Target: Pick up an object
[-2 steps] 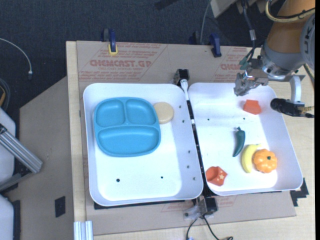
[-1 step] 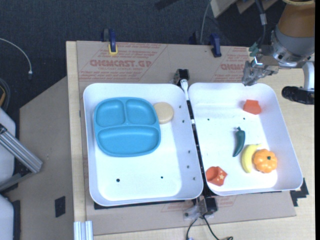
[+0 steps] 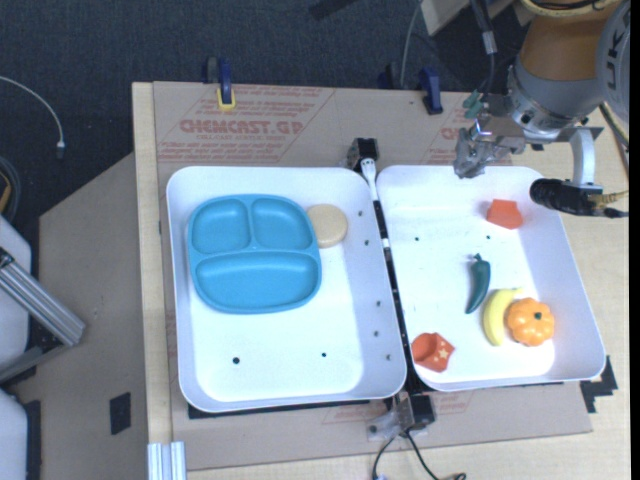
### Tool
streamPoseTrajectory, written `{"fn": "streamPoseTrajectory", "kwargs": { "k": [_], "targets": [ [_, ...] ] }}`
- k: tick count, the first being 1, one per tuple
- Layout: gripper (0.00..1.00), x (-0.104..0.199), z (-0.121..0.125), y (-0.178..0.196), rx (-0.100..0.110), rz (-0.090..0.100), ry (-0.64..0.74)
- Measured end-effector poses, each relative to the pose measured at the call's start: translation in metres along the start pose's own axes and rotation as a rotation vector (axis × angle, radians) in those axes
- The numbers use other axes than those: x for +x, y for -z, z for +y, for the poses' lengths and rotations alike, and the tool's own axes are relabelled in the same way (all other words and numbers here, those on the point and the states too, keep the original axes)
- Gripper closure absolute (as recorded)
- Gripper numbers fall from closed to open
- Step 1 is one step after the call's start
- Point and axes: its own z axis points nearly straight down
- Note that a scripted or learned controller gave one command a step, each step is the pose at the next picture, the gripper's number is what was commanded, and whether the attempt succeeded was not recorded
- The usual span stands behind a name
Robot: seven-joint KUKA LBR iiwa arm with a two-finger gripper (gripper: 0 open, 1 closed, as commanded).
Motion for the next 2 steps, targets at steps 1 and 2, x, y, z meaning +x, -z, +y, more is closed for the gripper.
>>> {"fn": "streamPoseTrajectory", "kwargs": {
  "k": [1,2],
  "targets": [
    [1.00,0.054,-0.010,-0.004,0.001,0.000,0.000],
    [1.00,0.115,-0.013,-0.017,0.002,0.001,0.001]
  ]
}}
